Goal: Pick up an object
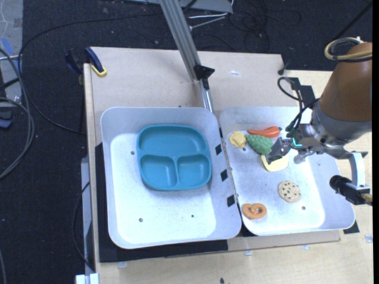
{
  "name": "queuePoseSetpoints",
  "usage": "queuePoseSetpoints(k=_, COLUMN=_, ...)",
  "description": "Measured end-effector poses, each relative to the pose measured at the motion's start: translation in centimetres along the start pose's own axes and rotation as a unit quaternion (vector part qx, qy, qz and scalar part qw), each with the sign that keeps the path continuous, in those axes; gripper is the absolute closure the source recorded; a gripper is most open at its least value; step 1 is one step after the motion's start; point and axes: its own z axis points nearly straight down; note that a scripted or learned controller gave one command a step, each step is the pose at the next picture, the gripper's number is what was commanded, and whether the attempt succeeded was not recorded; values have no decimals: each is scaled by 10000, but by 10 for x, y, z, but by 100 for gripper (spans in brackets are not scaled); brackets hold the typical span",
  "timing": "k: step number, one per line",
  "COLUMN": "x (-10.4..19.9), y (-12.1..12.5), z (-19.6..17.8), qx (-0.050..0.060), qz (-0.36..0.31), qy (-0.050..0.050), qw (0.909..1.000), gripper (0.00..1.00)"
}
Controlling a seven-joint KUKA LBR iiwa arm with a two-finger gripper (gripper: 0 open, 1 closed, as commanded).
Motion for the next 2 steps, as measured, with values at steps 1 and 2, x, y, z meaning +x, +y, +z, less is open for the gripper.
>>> queuePoseSetpoints(k=1, x=0, y=1, z=-1, qx=-13, qz=-1, qy=-2, qw=10000, gripper=0)
queuePoseSetpoints(k=2, x=1, y=1, z=42, qx=6, qz=7, qy=-2, qw=10000, gripper=0)
